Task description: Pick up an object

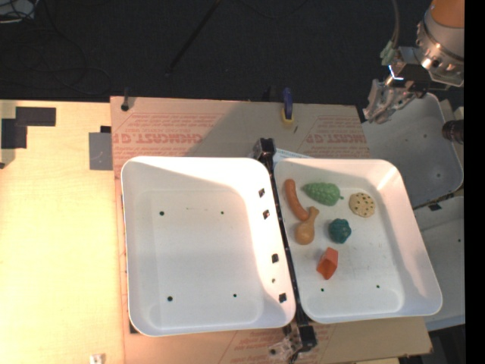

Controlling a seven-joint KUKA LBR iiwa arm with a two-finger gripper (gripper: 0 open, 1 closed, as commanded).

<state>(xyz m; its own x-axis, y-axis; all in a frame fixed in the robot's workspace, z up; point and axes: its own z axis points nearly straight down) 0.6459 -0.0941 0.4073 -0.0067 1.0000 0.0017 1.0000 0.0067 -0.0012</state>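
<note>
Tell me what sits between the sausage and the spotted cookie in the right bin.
In the camera view, the bumpy green piece lies between the orange sausage and the spotted cookie, apart from both.

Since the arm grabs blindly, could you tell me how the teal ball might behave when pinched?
The teal ball looks round, so it may roll or squirt sideways if pinched off-centre. Its bumpy surface might aid grip. It lies apart from the drumstick and red block, leaving room.

Two white bins (201,321); the right one holds six items: sausage (293,198), drumstick (306,227), green leafy piece (322,193), cookie (362,204), teal lump (339,230), red piece (327,263).
</note>
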